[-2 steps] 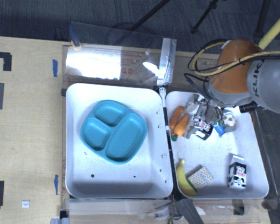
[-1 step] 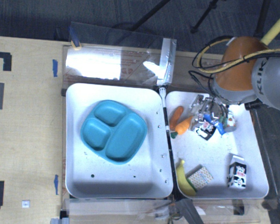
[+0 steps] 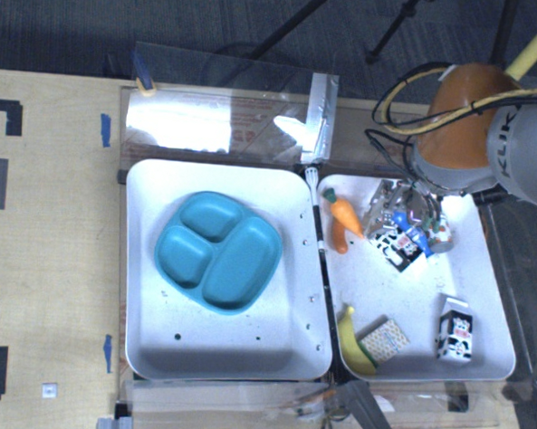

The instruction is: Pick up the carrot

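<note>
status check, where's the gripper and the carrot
Gripper low in right bin, just right of carrot, nothing seen between fingers. Carrot lies at bin's left wall, not picked. Small cow-print carton right under gripper.

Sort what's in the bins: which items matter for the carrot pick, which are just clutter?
For the job:
- carrot, right bin, near its left wall
- end effector, low over the right bin, just right of the carrot

Just lying about:
- blue divided plate, left bin
- banana
- small patterned pad by the banana
- milk carton
</note>
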Action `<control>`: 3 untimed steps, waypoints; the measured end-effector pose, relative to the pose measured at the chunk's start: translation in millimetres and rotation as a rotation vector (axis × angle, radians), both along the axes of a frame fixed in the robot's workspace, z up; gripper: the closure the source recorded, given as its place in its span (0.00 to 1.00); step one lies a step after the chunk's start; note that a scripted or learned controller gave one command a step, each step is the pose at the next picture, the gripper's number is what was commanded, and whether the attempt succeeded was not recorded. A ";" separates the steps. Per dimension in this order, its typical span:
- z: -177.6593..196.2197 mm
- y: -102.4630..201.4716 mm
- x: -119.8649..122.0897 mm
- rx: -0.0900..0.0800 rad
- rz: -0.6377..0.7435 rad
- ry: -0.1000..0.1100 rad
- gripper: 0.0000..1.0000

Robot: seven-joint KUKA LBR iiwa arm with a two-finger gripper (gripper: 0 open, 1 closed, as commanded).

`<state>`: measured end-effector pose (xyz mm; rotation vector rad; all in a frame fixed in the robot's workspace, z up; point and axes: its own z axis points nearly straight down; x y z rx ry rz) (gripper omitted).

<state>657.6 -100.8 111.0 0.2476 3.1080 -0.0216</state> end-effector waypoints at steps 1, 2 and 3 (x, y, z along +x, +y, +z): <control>-0.3 0.6 -0.1 0.001 0.000 0.000 0.00; -23.5 6.4 4.3 0.013 0.132 0.026 0.00; -23.8 -0.6 7.5 0.010 0.317 0.023 0.00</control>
